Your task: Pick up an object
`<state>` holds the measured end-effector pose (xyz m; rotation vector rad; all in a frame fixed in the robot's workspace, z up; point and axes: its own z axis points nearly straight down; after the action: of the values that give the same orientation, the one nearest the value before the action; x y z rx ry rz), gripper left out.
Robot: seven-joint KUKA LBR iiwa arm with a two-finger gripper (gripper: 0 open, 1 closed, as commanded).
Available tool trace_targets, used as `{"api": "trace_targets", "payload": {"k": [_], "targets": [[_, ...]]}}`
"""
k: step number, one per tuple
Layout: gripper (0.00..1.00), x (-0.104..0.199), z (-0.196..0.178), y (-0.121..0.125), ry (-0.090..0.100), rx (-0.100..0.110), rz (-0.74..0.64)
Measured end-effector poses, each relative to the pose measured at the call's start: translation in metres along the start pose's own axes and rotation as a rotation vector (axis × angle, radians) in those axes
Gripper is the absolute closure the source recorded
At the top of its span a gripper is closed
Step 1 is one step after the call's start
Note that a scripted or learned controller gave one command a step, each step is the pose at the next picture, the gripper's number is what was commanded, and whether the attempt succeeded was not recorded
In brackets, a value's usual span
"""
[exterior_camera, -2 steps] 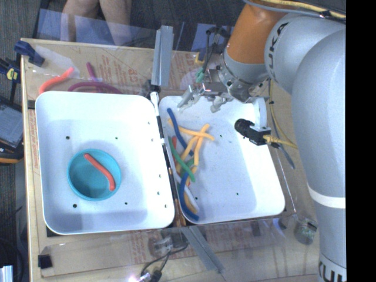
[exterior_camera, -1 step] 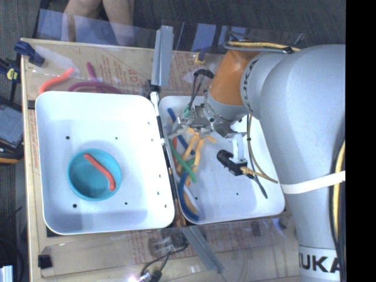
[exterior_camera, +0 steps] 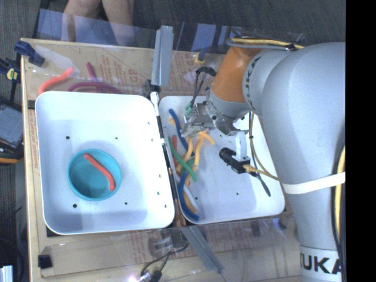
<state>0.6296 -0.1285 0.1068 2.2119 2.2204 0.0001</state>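
Observation:
My gripper point(exterior_camera: 190, 124) is down in the right bin point(exterior_camera: 235, 207), near its back left corner, over a heap of bendy strips. A yellow strip point(exterior_camera: 198, 147) lies just under and in front of it. A green strip point(exterior_camera: 183, 160) crosses the heap, and a blue strip point(exterior_camera: 188, 201) runs along the bin's left wall toward the front. Another blue strip point(exterior_camera: 174, 122) curls at the gripper's left. The arm's wrist hides what is between the fingers.
The left bin point(exterior_camera: 59, 210) holds a teal bowl point(exterior_camera: 94, 174) with a red strip point(exterior_camera: 101, 168) in it. Pink and orange strips point(exterior_camera: 88, 86) lie on the bench behind the left bin. A thin dark strip point(exterior_camera: 262, 185) rests at the right bin's right side.

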Motion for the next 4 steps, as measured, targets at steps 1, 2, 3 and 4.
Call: {"api": "trace_targets", "payload": {"k": [1, 2, 3, 4], "targets": [[0.00, 0.000, 0.000, 0.000, -0.001, 0.000, -0.001], [1.00, 0.000, -0.010, 0.000, -0.002, 0.000, -0.004], [0.00, 0.000, -0.010, 0.000, -0.003, 0.000, -0.005], [0.00, -0.008, 0.011, -0.018, 0.005, 0.004, 0.166]]}}
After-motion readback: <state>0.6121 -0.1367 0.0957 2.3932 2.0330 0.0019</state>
